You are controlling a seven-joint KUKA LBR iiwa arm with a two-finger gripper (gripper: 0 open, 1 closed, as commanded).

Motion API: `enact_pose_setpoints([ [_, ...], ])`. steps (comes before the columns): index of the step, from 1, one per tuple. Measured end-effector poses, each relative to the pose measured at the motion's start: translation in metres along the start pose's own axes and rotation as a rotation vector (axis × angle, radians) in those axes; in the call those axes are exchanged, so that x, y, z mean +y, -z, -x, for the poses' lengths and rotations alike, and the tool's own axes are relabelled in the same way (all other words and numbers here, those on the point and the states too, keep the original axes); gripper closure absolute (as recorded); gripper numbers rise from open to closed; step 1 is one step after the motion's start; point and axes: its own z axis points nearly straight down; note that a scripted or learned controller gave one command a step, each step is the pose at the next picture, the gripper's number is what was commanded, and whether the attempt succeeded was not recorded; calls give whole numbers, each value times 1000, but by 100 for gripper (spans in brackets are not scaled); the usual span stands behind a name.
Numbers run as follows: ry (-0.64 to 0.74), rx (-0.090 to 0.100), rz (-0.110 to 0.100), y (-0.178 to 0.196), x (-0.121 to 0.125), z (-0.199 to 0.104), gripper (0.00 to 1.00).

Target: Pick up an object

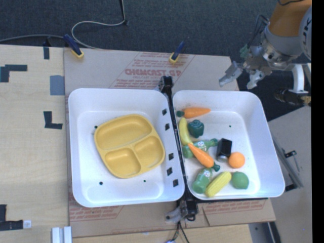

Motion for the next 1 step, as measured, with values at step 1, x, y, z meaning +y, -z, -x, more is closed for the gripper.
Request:
enact_pose_setpoints([
  [1, 0, 2, -4, -127, -52, -37, 0],
])
